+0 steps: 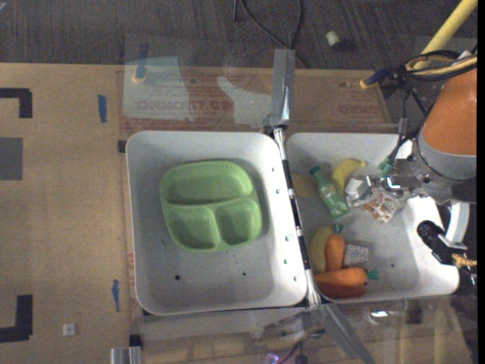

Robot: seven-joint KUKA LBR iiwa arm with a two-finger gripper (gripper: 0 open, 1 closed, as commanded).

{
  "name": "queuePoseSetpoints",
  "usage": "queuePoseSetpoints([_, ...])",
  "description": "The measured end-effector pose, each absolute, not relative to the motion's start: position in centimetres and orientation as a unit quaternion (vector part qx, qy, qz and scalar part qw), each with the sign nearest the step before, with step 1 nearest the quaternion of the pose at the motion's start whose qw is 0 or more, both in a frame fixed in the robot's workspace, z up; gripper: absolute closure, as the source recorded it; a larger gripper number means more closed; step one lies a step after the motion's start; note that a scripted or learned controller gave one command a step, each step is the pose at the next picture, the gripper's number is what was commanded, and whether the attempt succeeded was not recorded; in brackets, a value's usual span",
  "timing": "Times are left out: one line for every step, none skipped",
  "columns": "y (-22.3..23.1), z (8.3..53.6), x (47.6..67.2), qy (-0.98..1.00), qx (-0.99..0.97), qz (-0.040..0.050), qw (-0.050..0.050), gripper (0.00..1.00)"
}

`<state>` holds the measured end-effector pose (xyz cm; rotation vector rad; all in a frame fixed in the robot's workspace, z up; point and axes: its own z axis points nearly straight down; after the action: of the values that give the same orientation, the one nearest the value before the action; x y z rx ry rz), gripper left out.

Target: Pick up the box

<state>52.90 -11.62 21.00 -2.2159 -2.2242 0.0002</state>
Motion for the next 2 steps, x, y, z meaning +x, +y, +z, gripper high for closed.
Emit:
queuePoseSetpoints([-13.3,43.6,58.3,-0.697,-0.717,-0.0004,-0.002,0.0])
queuePoseSetpoints([-13.0,44.7,58.5,-0.699,-0.715,-0.0009,-0.004,1.0])
